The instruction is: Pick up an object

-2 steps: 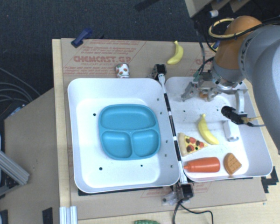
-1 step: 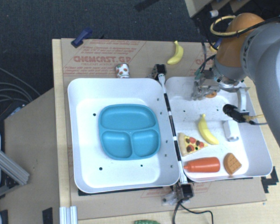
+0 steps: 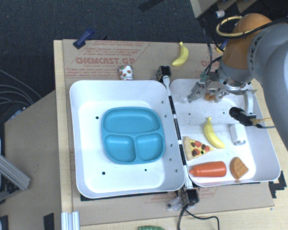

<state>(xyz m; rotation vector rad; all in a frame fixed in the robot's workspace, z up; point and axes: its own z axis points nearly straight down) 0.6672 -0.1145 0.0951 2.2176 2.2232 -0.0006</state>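
- Camera view: the gripper [image 3: 209, 93] hangs low over the far end of the right bin [image 3: 269, 169], below the arm's orange band [image 3: 241, 51]. Its pose hides the tips, so I cannot tell how it is set.
- A small orange-brown patch sits right at the gripper; whether that is a toy or part of the tool is too blurred to say, so nothing can be called held.
- Nearest candidate: the yellow banana [image 3: 213, 133] lies just in front of the gripper, toward the near side of the bin, tilted and with bare floor around most of it.
- Further out in the same direction sit the pizza slice [image 3: 197, 148], the red sausage [image 3: 208, 169] and the brown biscuit [image 3: 238, 167], close together near the bin's front wall.
- Well off to the gripper's side, across the divider, the blue divided plate [image 3: 132, 133] fills the middle of the left bin [image 3: 81, 128]; a second banana [image 3: 181, 55] lies on the cardboard behind the gripper, outside both bins.
- To do this step well, my judgement: take the banana in the bin, line the closing direction across its narrow width, centre over its middle, descend squarely, and close fully before lifting.
- Risk: the curved body may roll or squirt out if caught near an end.
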